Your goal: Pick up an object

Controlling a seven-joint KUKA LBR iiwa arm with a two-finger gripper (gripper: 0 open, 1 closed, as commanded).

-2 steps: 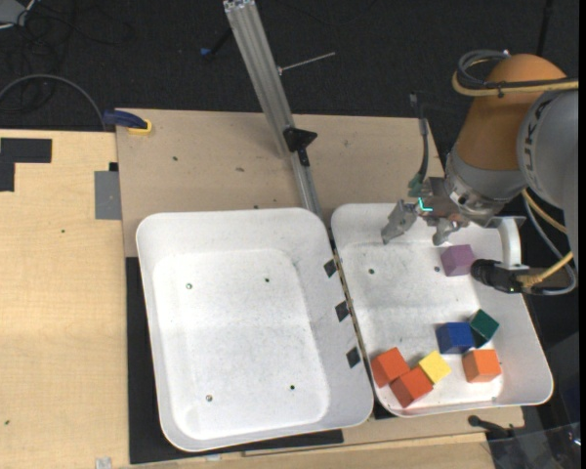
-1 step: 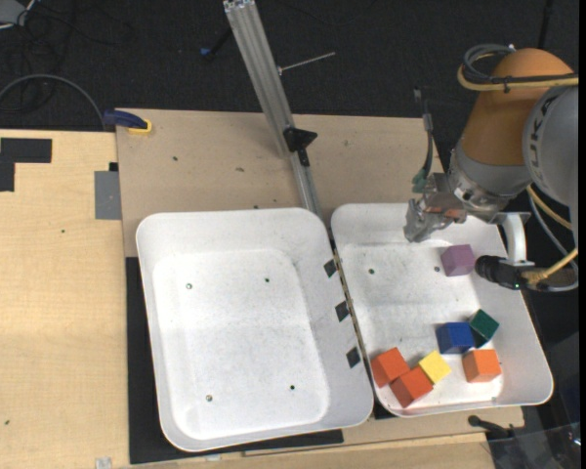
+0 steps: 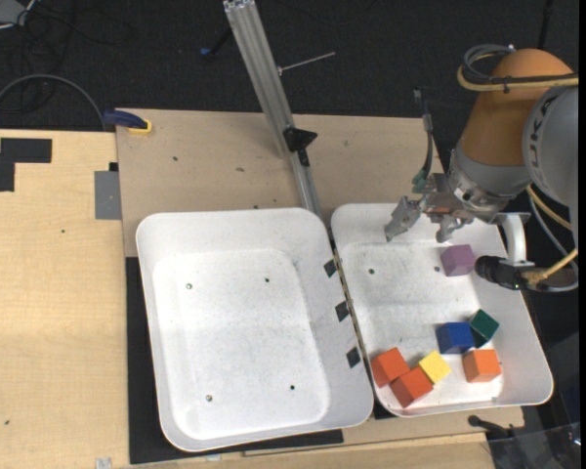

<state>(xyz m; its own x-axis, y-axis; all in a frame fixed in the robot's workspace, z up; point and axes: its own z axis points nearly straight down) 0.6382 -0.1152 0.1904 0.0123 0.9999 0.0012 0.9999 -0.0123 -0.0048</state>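
Your gripper (image 3: pixel 426 225) hangs over the far edge of the right bin (image 3: pixel 527 384), fingers spread apart with nothing between them. The purple block (image 3: pixel 457 259) lies just beside it, toward the bin's right edge and apart from everything else, so it looks like your easiest target. Shift toward that block, centre the open fingers over it, square them to two opposite faces, then descend until they straddle it before closing.

The other blocks crowd the bin's near edge: blue (image 3: pixel 454 337) touching green (image 3: pixel 484 324), an orange one (image 3: pixel 481 364) by the near right corner, yellow (image 3: pixel 435 367) pressed against two red-orange ones (image 3: pixel 400 376). Going there risks a finger landing on a neighbour, so leave them for later tries. The left bin (image 3: pixel 176 237) needs no attention.

On writing: part of a dark letter shows on the arm's grey shell (image 3: pixel 557 154), too cropped to read. I find no other labels.
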